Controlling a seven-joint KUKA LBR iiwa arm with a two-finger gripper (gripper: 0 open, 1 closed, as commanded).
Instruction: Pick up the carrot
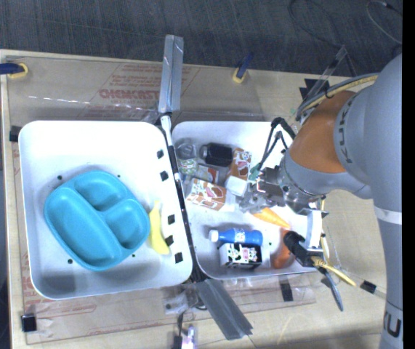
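The gripper (256, 193) hangs low over the right bin (214, 131), and its tip is lost among metal parts and clutter, so whether it is released or clenched cannot be told. The carrot (274, 215) lies in that bin just beneath and to the right of the gripper; whether the two touch is unclear, and nothing shows it being held. To the left of the gripper is a red and white packet (207, 193), and beyond it, toward the bin's far wall, a black object (218, 153) and a patterned packet (240, 163). Nearer the camera than the gripper lie a blue and white bottle (236, 235) and, touching it, a black and white carton (242, 254). An orange-brown item (283, 257) near the bin's right corner is partly covered by a dark part of the arm. Well to the left, the left bin (29, 195) holds a teal divided plate (94, 220) and a yellow item (158, 233) against its right wall.
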